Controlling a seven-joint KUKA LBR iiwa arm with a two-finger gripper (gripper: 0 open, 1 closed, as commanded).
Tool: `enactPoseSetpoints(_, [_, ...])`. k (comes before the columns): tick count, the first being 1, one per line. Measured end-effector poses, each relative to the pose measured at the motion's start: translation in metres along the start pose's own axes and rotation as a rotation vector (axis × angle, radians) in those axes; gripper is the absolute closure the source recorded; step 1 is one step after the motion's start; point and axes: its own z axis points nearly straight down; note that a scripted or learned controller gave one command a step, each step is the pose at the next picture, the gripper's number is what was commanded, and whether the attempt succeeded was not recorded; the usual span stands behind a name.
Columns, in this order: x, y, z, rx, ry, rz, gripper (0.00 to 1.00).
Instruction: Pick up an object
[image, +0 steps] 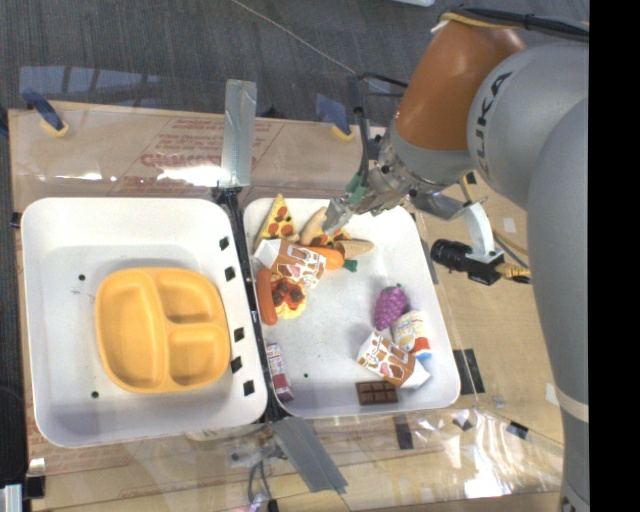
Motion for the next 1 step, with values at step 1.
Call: enactPoseSetpoints(1, [-0.0497, 0.0437, -0.0248, 0.012, 0.005, 0.033, 1.0])
